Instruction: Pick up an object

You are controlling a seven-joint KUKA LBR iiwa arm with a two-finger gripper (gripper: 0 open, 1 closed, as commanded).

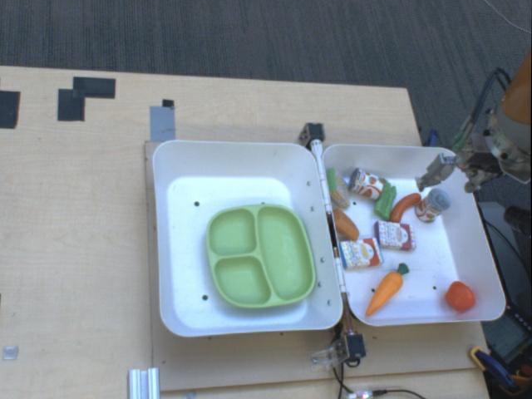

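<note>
While the arm leans in from the right, its gripper (455, 171) hangs over the far right corner of the right bin (474, 248) with fingers spread apart, holding nothing, just above the little can (431, 205) beside the sausage (405, 207).

Colour check from my end: both bins are plain white, the left bin (179, 248) has a pale lime green divided plate (260, 256) in it, and the bench (75, 248) is light tan wood with a few black patches (83, 96) near the far left. In the right bin (486, 260) I've got an orange carrot (385, 289) with a green top, a red-orange tomato (460, 296), a red sausage (405, 206), a green pod (386, 201), and two white packets (394, 236) with red and pink print. The arm (517, 106) shows its orange band above grey metal, over dark grey carpet (249, 23).
</note>
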